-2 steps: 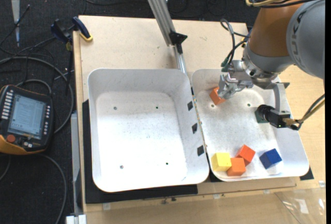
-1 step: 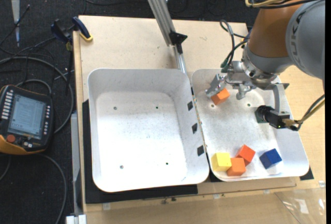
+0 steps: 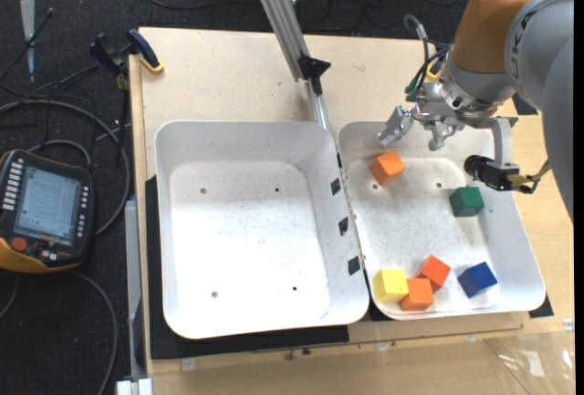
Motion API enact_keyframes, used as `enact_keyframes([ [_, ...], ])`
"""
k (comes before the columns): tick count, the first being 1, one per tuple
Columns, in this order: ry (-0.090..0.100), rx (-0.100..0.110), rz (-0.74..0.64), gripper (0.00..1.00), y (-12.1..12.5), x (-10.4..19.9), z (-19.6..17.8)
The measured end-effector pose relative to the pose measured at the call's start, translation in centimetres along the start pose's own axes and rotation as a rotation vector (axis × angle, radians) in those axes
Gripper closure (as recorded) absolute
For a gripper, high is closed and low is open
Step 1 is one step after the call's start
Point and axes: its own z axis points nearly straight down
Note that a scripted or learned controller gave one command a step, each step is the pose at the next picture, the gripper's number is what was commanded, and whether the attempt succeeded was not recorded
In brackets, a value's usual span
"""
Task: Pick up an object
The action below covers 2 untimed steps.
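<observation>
My gripper (image 3: 417, 132) hangs over the far end of the right bin (image 3: 516, 243), fingers spread and open, nothing between them. An orange cube (image 3: 387, 167) lies just below and slightly left of its left fingertip (image 3: 394, 132), apart from it. A green cube (image 3: 466, 201) sits further right in the same bin. Near the bin's front edge cluster a yellow cube (image 3: 392, 284), two more orange cubes (image 3: 435, 270) (image 3: 418, 294) and a blue cube (image 3: 476, 279).
The left bin (image 3: 182, 202) stands beside the right one, sharing a raised middle edge. A slanted metal bar (image 3: 283, 10) reaches down to the bins' far junction. A teach pendant (image 3: 41, 211) lies off the bench at left.
</observation>
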Motion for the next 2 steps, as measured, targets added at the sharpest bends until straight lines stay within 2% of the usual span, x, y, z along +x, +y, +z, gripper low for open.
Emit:
enact_keyframes([
  [1, 0.002, 0.002, 0.000, 0.00, -5.8, -1.4, -3.4],
  [2, 0.004, -0.003, -0.011, 0.00, -7.9, 2.8, -8.9],
])
